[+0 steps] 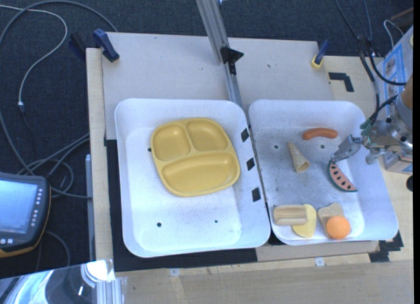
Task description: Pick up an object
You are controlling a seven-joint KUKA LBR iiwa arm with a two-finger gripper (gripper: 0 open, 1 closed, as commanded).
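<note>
Fingers point(346, 150) of the gripper point(359, 153) look spread, one grey tip reaching out toward 8 o'clock and the other sitting back toward the wrist, with nothing caught between them. They hang at the 3 o'clock edge of the right bin point(308, 104). The closest candidate is the watermelon slice point(342, 176), which lies just beside the leading tip, toward 7 o'clock from the gripper, flat on the bin floor. Its long axis runs roughly from 11 o'clock to 5 o'clock, rind side bowed toward 7 o'clock. A grasp would therefore probably need the fingers to come down a little toward 7 o'clock and close across the slice's short width, not along its length. Further out, the sausage point(319, 134) lies toward 10 o'clock, lengthwise from 9 to 3 o'clock, and the cone point(298, 157) lies well apart at 9 o'clock. At the bin's 6 o'clock edge sit the orange point(338, 227), a tan block point(330, 213), a cheese wedge point(304, 228) and a bread piece point(289, 215), packed close together and likely harder to single out. Beyond them, the left bin point(131, 165) on the worktop point(164, 66) holds a yellow divided plate point(195, 156).
</note>
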